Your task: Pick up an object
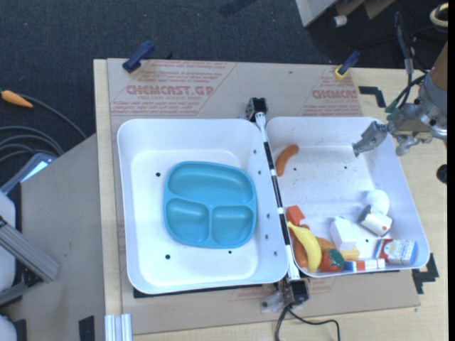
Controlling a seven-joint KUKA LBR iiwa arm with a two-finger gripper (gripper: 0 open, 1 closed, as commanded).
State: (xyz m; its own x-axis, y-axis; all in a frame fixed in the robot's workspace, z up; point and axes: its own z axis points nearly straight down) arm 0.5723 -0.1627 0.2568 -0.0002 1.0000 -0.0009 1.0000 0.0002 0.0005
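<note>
We've got two white bins side by side on the bench. Left bin (135, 190) holds a blue divided tray (210, 204), sitting flat near the middle. Right bin (398, 169) carries the candidates, nearly all heaped in its near corner: a banana (306, 244), a white block (343, 231), a white cylinder with a red end (375, 223), a small red-and-white box (398, 251), plus some orange and red bits under the banana we can't identify. One orange sausage-shaped piece (286, 159) lies alone near the divider, well apart from the heap.

The arm comes in from the right; the gripper (387, 135) hangs over the far right part of the right bin, above bare floor. It looks spread a little with nothing between the fingers, though at this size we wouldn't swear to how wide.

Our read: approach stage, nothing picked yet. Next move needs a target. The lone orange piece is the cleaner grasp; the heap risks a multi-object or glancing grab. Then translate over it, align, descend.
</note>
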